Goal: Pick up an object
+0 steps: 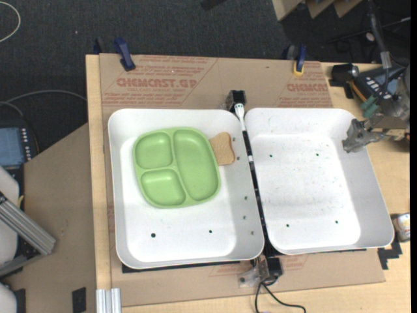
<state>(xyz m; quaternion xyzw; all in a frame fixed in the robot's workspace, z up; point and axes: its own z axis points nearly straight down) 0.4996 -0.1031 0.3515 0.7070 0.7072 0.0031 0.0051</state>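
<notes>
The gripper [354,140] is hovering at the right bin's [313,233] far edge, its grip impossible to judge, well apart from the plate [176,168] and biscuit [223,149] sitting together in the left bin [176,240].

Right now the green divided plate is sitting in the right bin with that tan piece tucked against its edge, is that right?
Not quite. The camera view shows the green divided plate in the left bin, not the right bin. The rest holds: the tan piece lies against the plate's right edge.
</notes>
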